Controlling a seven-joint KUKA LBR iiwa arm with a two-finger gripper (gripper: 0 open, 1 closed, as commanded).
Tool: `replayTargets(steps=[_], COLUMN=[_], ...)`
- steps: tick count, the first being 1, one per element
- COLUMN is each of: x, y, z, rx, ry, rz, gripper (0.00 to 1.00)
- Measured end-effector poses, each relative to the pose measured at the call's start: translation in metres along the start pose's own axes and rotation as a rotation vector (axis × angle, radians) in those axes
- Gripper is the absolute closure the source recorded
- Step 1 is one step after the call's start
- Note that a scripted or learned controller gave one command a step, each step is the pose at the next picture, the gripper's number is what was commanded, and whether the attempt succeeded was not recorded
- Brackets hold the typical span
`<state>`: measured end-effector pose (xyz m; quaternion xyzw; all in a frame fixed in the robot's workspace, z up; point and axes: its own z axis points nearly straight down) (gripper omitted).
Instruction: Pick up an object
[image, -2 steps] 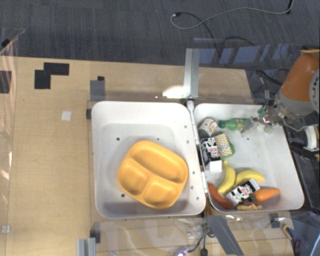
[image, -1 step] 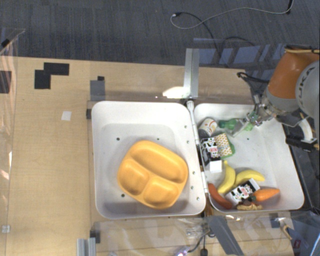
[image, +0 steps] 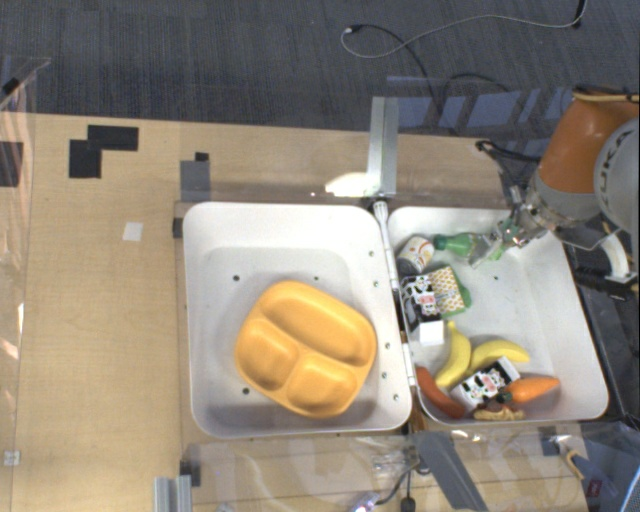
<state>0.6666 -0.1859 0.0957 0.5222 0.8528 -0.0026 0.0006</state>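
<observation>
- Orange carrot (image: 536, 388) at the lower right of the frame, lying in the near corner of the right bin (image: 560, 300), beside a small black-and-white patterned box (image: 491, 380).
- Left of that box, a red, elongated item (image: 437, 392) against the bin's near left corner; too small to name more exactly.
- Just above these, two bananas: one (image: 455, 358) standing nearly upright in the frame, the other (image: 499, 351) curving off to the right, touching or nearly touching the first.
- Above the bananas, a white cube (image: 431, 333) close to the bin's left wall.
- In the lower middle of the frame, a yellow divided tray (image: 305, 347), tilted, taking up much of the left bin (image: 200, 330).
- Higher in the right bin, a second patterned box (image: 424, 296) with a green and yellow pouch (image: 451, 288) just beside it on the right.
- Towards the bin's far left corner, a dark can (image: 414, 253) and a green bottle (image: 455, 243) lying on its side, neck pointing right.
- At the right end of that bottle, the gripper (image: 508, 236), low over the far part of the right bin; whether released or clenched cannot be told, nor whether touching the bottle.
- Behind it at the upper right, the grey arm with its orange band (image: 580, 145).
- Across the top of the frame, a metal post (image: 384, 140) between the bins, black marks (image: 100, 148) on the wooden bench at upper left, and a dark cable (image: 400, 42) on the grey floor.
</observation>
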Motion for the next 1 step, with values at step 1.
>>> replayTargets(steps=[1], x=[0.0290], y=[0.0199], z=[-0.1003], rx=[-0.008], ry=[0.000], rz=[0.041], gripper=[1.00])
